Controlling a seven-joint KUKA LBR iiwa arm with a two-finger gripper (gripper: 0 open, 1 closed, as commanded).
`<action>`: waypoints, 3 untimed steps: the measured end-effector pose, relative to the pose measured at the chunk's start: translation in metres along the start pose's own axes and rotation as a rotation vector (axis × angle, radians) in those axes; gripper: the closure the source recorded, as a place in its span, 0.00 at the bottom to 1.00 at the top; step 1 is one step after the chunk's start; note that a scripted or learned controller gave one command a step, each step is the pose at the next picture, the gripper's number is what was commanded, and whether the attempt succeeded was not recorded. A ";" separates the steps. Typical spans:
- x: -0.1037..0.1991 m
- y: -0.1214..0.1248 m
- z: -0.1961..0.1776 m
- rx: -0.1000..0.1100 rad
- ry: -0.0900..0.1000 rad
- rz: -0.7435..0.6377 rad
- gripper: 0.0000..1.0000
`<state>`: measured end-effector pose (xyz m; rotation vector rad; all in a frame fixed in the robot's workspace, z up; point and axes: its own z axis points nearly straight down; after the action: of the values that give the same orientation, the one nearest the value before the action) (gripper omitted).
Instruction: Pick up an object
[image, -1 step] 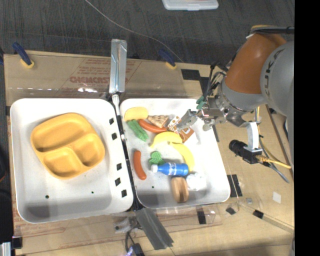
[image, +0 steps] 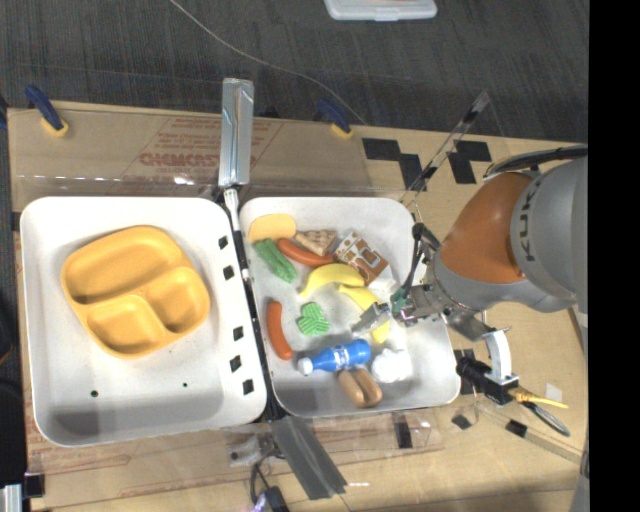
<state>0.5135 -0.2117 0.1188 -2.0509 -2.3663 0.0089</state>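
Note:
My gripper (image: 381, 314) is low inside the right bin (image: 432, 388), toward its right side. It sits just right of a yellow banana (image: 335, 280) and above a white lump (image: 393, 366). A small yellow piece (image: 381, 331) lies right under it. A blue bottle (image: 336, 358) lies to its lower left, with a brown bun (image: 360, 388) below that. A green toy (image: 313, 320) and an orange sausage (image: 278, 328) lie further left. The view shows nothing clearly held.
At the back of the right bin lie a red sausage (image: 300, 250), a green vegetable (image: 275, 262), a bread slice (image: 318, 240), a brown box (image: 362, 258) and a pale yellow piece (image: 272, 227). The left bin (image: 40, 400) holds a yellow divided plate (image: 135, 288).

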 end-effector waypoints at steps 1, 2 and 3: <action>0.038 0.011 0.027 -0.009 0.000 0.343 0.00; 0.053 0.007 0.027 -0.008 0.000 0.149 0.00; 0.053 0.008 0.017 -0.007 -0.001 0.145 1.00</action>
<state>0.5136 -0.1579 0.1015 -2.2210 -2.2156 0.0020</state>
